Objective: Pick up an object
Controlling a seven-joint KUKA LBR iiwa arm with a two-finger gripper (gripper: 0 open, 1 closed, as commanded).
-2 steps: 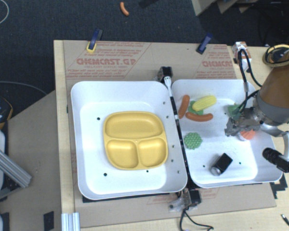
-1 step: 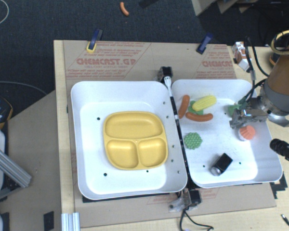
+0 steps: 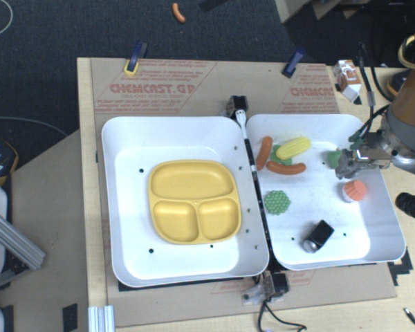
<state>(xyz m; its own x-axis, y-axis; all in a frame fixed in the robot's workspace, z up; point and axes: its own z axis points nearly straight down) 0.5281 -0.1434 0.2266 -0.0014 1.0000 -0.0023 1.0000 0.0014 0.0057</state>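
On the counter [image 3: 194, 88], the right white bin [image 3: 380, 241] holds a pink-orange round object [image 3: 355, 191] just below the jaws [image 3: 347, 163], whose spread cannot be told, with a green piece [image 3: 333, 158] beside them.

Two white bins [image 3: 117, 206], one yellow tray [image 3: 194, 200], two sausages [image 3: 263, 152].

High fixed camera, slanting down, both bins [image 3: 117, 185]
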